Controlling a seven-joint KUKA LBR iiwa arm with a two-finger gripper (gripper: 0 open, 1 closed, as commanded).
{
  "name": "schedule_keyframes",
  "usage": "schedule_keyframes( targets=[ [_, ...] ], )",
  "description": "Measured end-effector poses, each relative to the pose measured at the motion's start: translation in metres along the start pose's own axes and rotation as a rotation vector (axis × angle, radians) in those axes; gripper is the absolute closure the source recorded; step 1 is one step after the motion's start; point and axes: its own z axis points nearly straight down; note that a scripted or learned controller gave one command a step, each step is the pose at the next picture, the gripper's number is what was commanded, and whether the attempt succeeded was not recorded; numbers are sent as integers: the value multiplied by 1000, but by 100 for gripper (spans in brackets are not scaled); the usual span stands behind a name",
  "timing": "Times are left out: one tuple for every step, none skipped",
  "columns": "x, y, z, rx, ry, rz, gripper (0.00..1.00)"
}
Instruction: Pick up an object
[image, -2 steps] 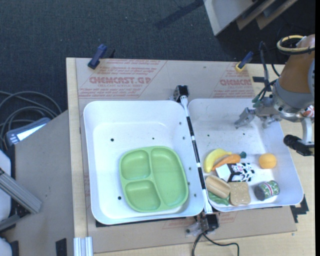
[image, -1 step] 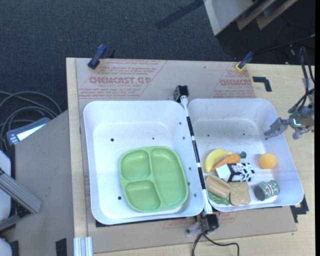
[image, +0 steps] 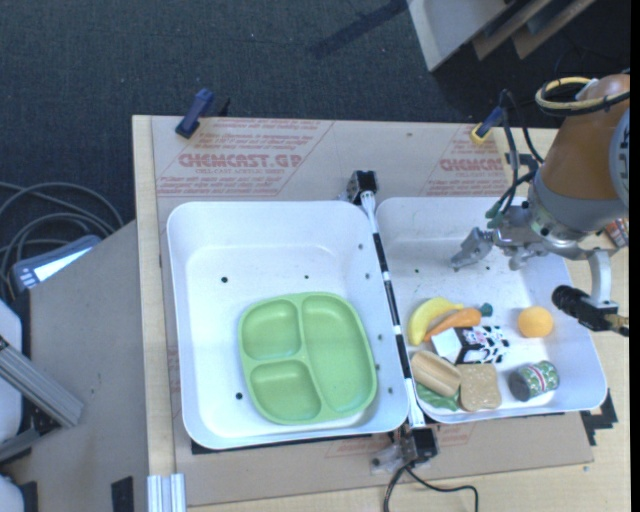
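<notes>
Looking down at: two white bins on a board, left bin (image: 200, 240) and right bin (image: 420, 225) touching along the middle
Arm: (image: 585, 150) grey and orange, upper right, partly cut off by the frame edge
Tray: green divided tray (image: 305, 355) lying in the left bin
Gripper: (image: 492, 246) over the right bin's bare upper part, fingers spread, nothing between them
Objects: banana (image: 432, 315), orange ball (image: 536, 321), bread (image: 436, 372) and a can (image: 535, 380), crowded at lower right
Hard to tell: small black-and-white thing (image: 480, 345) half buried mid-pile

bright even light from above, soft short shadows, mild glare on the white bins (image: 200, 240), slightly grainy, arm (image: 585, 150) a little blurred
</notes>
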Motion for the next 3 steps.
schedule_keyframes(
  targets=[
    [14,-35,79,-1,-2,2,0],
    [14,-35,68,-3,-3,3,100],
    [41,-13,-27,-6,-3,0,100]
  ],
)
